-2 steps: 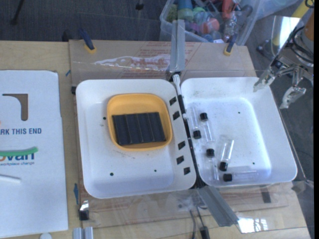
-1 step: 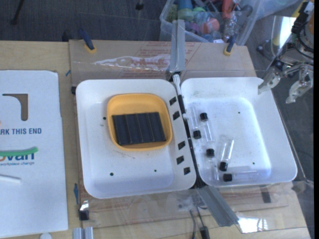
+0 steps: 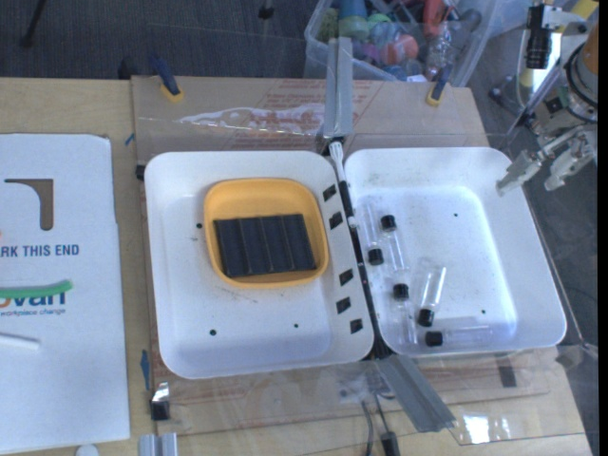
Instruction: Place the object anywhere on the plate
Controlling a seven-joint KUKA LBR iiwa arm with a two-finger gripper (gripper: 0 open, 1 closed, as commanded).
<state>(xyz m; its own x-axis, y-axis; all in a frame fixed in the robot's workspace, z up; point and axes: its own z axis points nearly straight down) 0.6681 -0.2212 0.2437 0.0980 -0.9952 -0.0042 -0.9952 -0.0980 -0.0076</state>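
A yellow plate sits in the left bin. A black ridged rectangular block lies flat on it, slightly tilted. In the right bin lie several clear vials with black caps, among them one near the divider, one in the middle and one at the front. My gripper hangs over the far right corner of the right bin, off to the side of the vials. It is open, with nothing between its fingers.
A metal divider strip with black tabs runs between the bins. A clear box of coloured toys stands behind them. A white printed board covers the bench on the left. Blue clamps hold the cardboard base.
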